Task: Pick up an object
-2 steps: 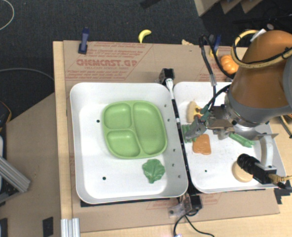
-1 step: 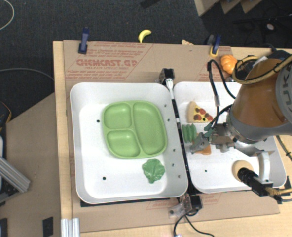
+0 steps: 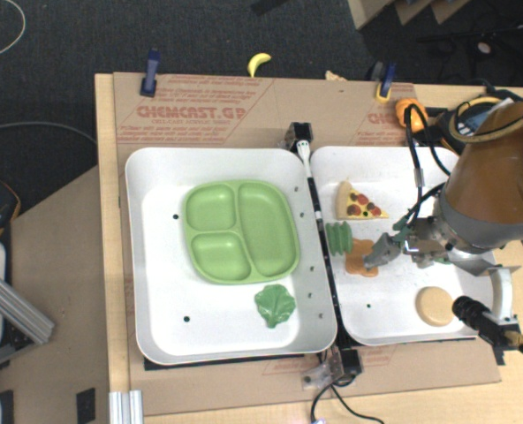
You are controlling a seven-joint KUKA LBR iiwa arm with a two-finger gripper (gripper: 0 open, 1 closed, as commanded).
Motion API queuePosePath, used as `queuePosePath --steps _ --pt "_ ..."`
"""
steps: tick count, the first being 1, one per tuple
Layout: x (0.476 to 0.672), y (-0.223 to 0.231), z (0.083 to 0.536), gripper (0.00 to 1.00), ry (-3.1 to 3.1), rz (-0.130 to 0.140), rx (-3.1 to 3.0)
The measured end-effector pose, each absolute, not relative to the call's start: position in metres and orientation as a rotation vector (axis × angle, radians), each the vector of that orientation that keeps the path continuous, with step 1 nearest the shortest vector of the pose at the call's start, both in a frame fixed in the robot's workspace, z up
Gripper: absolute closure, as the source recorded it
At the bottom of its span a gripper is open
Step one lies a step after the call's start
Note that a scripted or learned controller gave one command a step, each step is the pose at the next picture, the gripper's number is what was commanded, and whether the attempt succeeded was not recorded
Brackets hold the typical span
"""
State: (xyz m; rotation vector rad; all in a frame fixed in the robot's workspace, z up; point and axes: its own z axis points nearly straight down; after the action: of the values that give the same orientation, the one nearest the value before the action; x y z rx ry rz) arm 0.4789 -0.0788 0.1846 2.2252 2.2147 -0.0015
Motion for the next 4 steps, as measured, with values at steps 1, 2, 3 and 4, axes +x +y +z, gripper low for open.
queuePosePath --steps 1,2,3,4 --pt "0.504 -0.054 0.185 0.00 2.223 0.003 2.216" --pt "0.481 -0.066 0.368 0.00 2.211 0.021 2.209" --pt "0.480 -0.065 0.369 1.00 2.219 0.003 2.217" --pt "0.479 -0.020 0.308 1.00 2.232 -0.007 2.222"
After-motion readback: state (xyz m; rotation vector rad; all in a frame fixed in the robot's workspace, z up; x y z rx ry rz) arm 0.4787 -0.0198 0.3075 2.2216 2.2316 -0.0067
